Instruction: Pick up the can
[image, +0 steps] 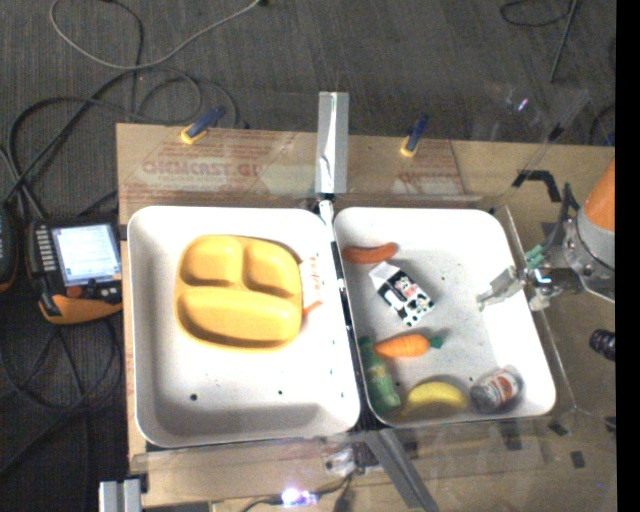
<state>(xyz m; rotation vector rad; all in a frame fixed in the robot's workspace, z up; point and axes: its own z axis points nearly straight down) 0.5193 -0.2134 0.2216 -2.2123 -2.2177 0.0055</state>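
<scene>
- Can (497, 389): lying on its side in the near right corner of the right bin (455, 222), silver end facing the camera, close to the bin's near wall.
- Just beside the can, toward the left: banana (436, 396), apparently apart from it by a narrow gap; exact contact impossible to confirm.
- Farther left along the near wall: green object (380, 380), upright or tilted, not determinable.
- Above those: carrot (404, 345), then black-and-white carton (403, 295), then sausage (370, 253) near the far left corner of the same bin.
- Left bin (160, 400): holding a yellow divided tray (241, 291); not involved in the task.
- Pincer (497, 292): positioned over the right edge of the right bin, well apart from the can, nothing between the fingers. Finger spacing: cannot tell from this view.
- Arm (600, 235): entering from the right, orange band visible at the frame edge.
- Step in hand, by judgement: approach phase; can not yet reached.
- Next move, by judgement: travel toward the near right corner, then descent over the can.
- Requirements for that move: fingers set across the can's round body, not along its length; clearance from the bin's near and right walls; clearance from the banana.
- Risk, by judgement: rolling of the can on contact; finger collision with the corner wall.
</scene>
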